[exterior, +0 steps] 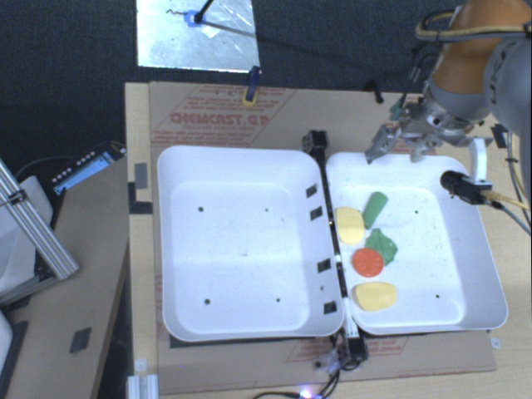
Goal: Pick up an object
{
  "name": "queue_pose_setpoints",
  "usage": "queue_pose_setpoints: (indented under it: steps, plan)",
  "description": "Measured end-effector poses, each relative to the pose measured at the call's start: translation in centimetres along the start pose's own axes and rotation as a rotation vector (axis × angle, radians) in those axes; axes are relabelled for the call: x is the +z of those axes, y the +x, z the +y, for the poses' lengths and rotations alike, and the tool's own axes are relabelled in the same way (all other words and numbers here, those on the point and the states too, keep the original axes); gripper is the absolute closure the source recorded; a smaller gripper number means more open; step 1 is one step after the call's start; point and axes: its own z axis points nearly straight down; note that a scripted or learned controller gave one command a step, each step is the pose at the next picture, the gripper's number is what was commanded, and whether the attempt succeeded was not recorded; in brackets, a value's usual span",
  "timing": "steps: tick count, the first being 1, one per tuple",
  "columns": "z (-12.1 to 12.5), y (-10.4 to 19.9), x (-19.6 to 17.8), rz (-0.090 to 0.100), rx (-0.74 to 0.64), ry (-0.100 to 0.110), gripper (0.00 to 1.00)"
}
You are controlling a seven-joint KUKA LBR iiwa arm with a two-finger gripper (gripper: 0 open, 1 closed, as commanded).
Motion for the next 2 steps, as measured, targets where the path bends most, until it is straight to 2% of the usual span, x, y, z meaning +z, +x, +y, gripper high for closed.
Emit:
queue_pose_setpoints:
  steps: [1, 2]
  plan:
    - [0.1, 0.0, -1.2, 0.0, -0.003, -0.003, 1.0]
    - [0.8, 8.4, -11.0, 0.002, -0.009, -0.01, 1.0]
